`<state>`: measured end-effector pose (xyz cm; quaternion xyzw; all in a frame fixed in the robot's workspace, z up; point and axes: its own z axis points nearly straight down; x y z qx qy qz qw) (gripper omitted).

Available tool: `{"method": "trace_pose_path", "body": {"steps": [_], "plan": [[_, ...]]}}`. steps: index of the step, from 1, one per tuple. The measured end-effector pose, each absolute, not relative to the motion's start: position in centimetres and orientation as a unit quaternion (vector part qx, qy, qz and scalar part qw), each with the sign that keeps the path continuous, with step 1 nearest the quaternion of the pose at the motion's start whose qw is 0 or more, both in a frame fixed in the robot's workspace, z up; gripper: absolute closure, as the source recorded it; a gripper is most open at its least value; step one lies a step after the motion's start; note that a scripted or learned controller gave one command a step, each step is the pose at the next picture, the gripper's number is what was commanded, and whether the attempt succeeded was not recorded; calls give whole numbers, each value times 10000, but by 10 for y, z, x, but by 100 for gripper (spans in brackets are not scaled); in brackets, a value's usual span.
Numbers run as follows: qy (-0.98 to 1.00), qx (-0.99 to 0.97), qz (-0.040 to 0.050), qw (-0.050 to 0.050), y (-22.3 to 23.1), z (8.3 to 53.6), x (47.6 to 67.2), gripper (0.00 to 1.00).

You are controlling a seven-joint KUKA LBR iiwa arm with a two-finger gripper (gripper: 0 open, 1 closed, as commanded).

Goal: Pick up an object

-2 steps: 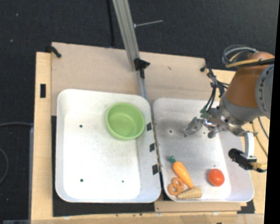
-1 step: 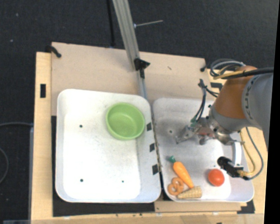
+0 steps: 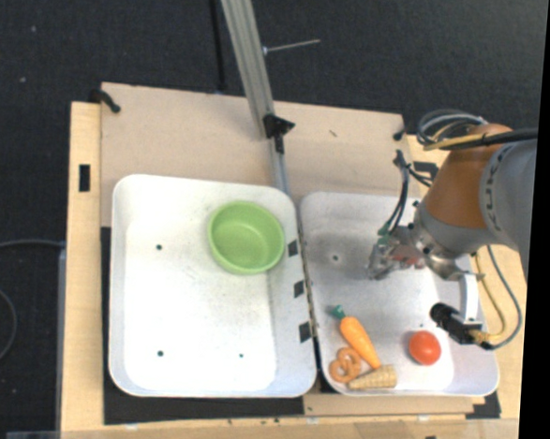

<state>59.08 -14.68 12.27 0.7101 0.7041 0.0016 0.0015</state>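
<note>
In the right bin (image 3: 349, 228) lie an orange carrot (image 3: 357, 338), a pretzel (image 3: 346, 365), a pale cone-shaped piece (image 3: 375, 378) and a red tomato (image 3: 424, 348), all near the bin's front edge. My gripper (image 3: 383, 260) hangs over the middle of the right bin, behind the carrot and to the left of the tomato. Nothing shows between its fingers. A green bowl (image 3: 246, 237) sits in the left bin (image 3: 157, 290) near its back right corner.
A slanted metal post (image 3: 253, 58) rises from the bench behind the bins. The arm's orange band (image 3: 461, 185) and cables (image 3: 490, 304) hang over the right bin's right side. The bins share a narrow divider (image 3: 299, 272).
</note>
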Motion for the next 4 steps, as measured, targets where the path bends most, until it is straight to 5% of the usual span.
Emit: {"method": "trace_pose_path", "body": {"steps": [2,4], "plan": [[7082,7060,5,7,-149,218,602,100],[7090,7052,2,2,-59,212,577,100]]}}
